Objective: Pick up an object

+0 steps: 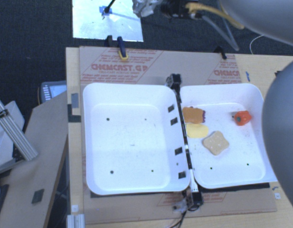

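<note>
We see the gripper (148, 1) up at twelve o'clock, well above and behind both bins, and it carries nothing; whether its fingers are apart or together we cannot tell, since they blur against the bright sheet (106, 13) behind them. The things to pick all lie in the right bin (253, 172): a brown piece (193, 115) close to the divider at the bin's ten o'clock, a yellow slice (197, 130) touching it just below, a tan cracker (215, 143) just beside the slice toward five o'clock, and a red piece (241, 118) apart at two o'clock. The left bin (127, 175) holds none. We judge the pick not yet begun. The risks we foresee come from the layout: the three crowded pieces look flat, so fingers coming down may slide over them or nudge a neighbour rather than close on one. The brown piece sits near the wall, which could block a finger. The red piece, standing alone, looks the safer target.
</note>
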`<state>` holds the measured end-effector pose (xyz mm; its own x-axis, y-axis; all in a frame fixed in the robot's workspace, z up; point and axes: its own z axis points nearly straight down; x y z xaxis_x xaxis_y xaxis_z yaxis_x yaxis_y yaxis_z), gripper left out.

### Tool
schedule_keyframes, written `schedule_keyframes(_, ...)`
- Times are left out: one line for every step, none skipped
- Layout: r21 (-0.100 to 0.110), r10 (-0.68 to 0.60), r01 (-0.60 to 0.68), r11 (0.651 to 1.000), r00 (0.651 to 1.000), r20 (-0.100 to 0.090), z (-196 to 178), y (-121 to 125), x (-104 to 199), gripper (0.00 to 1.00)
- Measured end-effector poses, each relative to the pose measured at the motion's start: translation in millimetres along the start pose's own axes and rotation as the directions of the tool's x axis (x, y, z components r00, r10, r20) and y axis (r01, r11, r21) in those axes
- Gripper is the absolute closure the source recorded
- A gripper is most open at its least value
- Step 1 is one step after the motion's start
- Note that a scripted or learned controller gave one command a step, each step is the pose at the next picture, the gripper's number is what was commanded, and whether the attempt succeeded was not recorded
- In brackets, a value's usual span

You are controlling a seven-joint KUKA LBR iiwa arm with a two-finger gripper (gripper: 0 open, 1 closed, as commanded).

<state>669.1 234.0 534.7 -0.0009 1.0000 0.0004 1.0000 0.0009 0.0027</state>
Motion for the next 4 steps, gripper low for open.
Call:
schedule_keyframes(0.001, -0.002, 0.002, 1.0, 1.0, 0.0, -0.5, -0.9, 0.4, 0.0)
schedule_keyframes(-0.002, -0.006, 0.006, 1.0, 1.0, -0.001, -12.1, -0.9, 0.7, 1.0)
schedule_keyframes(-0.001, -0.006, 0.006, 1.0, 1.0, -0.001, -11.8, -0.9, 0.8, 0.0)
schedule_keyframes(-0.004, -0.01, 0.01, 1.0, 1.0, -0.002, -23.4, -1.0, 1.1, 1.0)
